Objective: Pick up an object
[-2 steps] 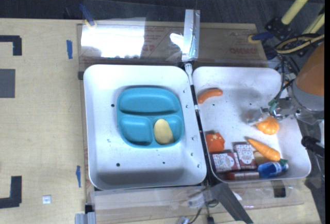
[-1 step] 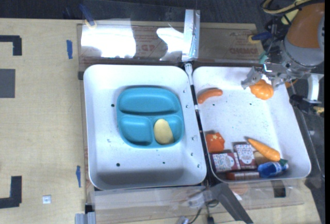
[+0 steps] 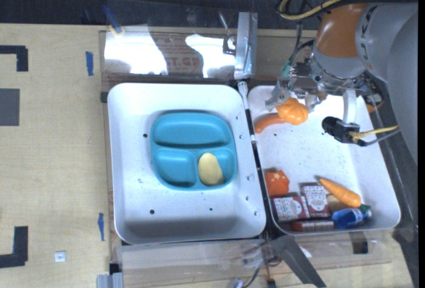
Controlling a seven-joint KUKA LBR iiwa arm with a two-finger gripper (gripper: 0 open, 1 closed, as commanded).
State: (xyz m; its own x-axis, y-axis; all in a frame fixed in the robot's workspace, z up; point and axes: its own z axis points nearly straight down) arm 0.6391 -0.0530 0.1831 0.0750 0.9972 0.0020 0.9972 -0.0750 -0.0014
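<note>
1. Upper right of the frame, the arm (image 3: 372, 21) is seen reaching down over the right bin (image 3: 382, 174).
2. At the arm's tip, the hand (image 3: 295, 95) is placed against an orange gourd (image 3: 284, 114) at that bin's upper left; whether the gourd is gripped cannot be told, nor how far the hand is open.
3. Along the right bin's lower edge are seen an orange pepper (image 3: 277, 182), two small packets (image 3: 300, 204), a carrot (image 3: 340, 192) and a blue bottle (image 3: 350, 216).
4. Centre frame, a blue tray (image 3: 189, 137) is held in the left bin (image 3: 133, 200), with a yellow lemon (image 3: 210, 168) in its lower right compartment.
5. Both bins are carried by the counter (image 3: 53, 147).
</note>
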